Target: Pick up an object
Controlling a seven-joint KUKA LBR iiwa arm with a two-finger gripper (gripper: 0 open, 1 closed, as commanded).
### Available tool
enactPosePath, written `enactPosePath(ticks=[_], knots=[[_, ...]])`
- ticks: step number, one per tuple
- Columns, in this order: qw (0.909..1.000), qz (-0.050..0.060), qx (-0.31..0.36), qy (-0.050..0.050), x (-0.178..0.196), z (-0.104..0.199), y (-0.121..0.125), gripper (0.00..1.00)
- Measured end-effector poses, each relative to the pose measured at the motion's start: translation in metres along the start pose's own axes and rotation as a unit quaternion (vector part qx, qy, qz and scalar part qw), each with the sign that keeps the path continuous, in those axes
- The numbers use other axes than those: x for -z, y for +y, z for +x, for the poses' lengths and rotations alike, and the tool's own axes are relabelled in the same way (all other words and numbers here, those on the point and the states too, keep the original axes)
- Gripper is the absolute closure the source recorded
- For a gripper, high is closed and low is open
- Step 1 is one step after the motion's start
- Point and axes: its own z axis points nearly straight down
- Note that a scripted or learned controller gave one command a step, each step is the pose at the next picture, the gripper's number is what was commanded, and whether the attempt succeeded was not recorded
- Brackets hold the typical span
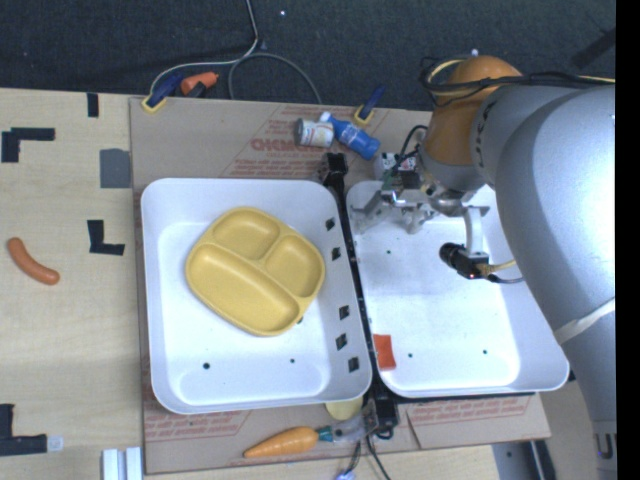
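Yellow plate [258, 268]: a three-compartment dish lying flat in the left bin [170, 368], a little toward that bin's 11 o'clock corner, well apart from the gripper.
Carrot [285, 441]: toy carrot on the cardboard at the 6 o'clock edge of the view, just outside the near rims of both bins, tip pointing to 9 o'clock.
Red piece [383, 350]: small orange-red block on the floor of the right bin [500, 368], close to the bin's 7 o'clock corner and hard against the divider side.
Sausage [33, 261]: small reddish toy on the bare wood at 9 o'clock of the view, well away from the bins.
Arm [560, 188]: large grey body filling the 3 o'clock side, its orange band [470, 118] up toward 1 o'clock.
Gripper [398, 206]: low over the right bin's 11 o'clock corner, near the divider between the bins; nothing is visibly held in it.
Grip state: cannot tell from this angle whether it is spread or closed, as the wrist hardware and cables clutter that spot.
Bottles [338, 133]: a white and a blue container lying on the cardboard at 12 o'clock, beyond the bins.
Clamp [182, 86]: yellow and orange clamp at the cardboard's 11 o'clock corner, farthest back.
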Motion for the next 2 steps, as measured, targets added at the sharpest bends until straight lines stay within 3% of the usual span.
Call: enactPosePath(ticks=[1,2], knots=[[1.0000,-0.003,0.003,0.003,0.106,0.067,-0.034,0.00],[1.0000,0.002,0.000,0.001,0.099,0.068,-0.070,0.00]])
